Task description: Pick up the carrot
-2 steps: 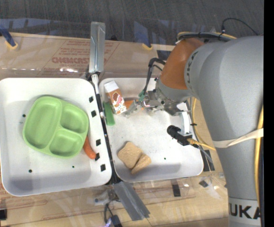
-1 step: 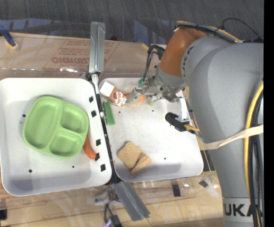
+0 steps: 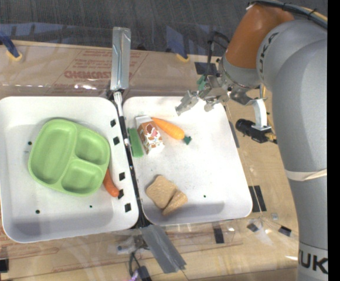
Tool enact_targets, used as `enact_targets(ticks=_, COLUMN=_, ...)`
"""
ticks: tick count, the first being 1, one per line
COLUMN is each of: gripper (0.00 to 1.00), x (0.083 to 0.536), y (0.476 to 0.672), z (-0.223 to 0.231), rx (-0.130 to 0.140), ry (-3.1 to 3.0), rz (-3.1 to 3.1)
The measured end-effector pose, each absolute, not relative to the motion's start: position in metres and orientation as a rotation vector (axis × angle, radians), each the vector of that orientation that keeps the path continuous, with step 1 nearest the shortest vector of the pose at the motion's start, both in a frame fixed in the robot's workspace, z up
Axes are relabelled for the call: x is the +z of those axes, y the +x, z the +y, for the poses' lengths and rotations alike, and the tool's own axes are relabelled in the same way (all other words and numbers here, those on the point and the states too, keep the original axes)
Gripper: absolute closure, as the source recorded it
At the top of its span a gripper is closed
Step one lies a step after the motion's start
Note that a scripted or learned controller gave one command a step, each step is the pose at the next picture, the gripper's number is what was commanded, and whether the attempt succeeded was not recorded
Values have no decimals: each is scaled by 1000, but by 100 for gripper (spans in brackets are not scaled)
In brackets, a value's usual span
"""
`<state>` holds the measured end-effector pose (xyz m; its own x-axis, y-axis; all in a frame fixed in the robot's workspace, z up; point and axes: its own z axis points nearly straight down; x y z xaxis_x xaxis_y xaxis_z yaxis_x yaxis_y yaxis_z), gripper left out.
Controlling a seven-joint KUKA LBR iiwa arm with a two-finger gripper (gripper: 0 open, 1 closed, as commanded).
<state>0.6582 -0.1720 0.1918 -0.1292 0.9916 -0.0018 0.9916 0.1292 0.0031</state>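
Observation:
An orange carrot (image 3: 167, 128) with a green stem end lies tilted in the right bin (image 3: 217, 174), near its far edge. It touches a small printed carton (image 3: 149, 136). A second orange carrot (image 3: 110, 184) lies in the left bin (image 3: 17, 215), tucked against the green plate's near right edge. My gripper (image 3: 197, 103) hovers over the right bin's far edge, up and to the right of the first carrot. Its fingers are spread open with nothing between them.
A green divided plate (image 3: 70, 156) sits in the middle of the left bin. In the right bin, a green block (image 3: 136, 142) lies beside the carton and two bread slices (image 3: 165, 195) lie near the front. The arm rises along the right side.

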Motion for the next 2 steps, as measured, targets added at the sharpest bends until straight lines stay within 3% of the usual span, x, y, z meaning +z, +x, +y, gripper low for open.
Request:
enact_targets(ticks=1, gripper=0, x=104, y=658, z=-144, rx=1, ry=2010, rz=2411)
enact_targets(ticks=2, gripper=0, x=91, y=621, z=-153, rx=-4, ry=2067, rz=2370)
